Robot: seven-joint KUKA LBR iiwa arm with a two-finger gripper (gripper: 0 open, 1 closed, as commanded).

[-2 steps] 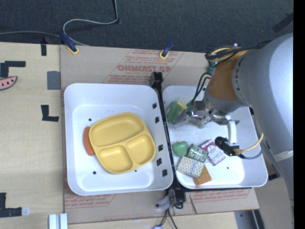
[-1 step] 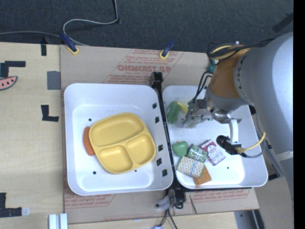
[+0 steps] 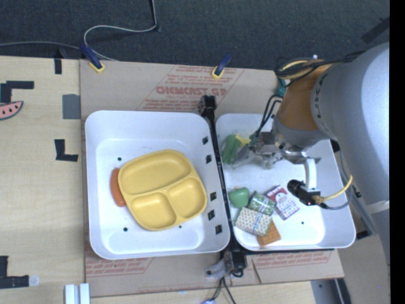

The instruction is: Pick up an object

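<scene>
The end effector [image 3: 253, 151] hangs low in the right bin [image 3: 335, 233], near its upper left corner beside the divider wall, touching or just over a green object [image 3: 231, 145]; whether it has closed on anything I cannot tell. Being so close to the wall, a grasp there could clip the rim or nudge the object aside. Other small packets [image 3: 259, 213] crowd the bin's lower left corner.

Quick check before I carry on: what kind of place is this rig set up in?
Probably a robotics lab test bench: two white bins sit on taped cardboard, loose cables trail across, and small toy-like items lie below the gripper.
</scene>
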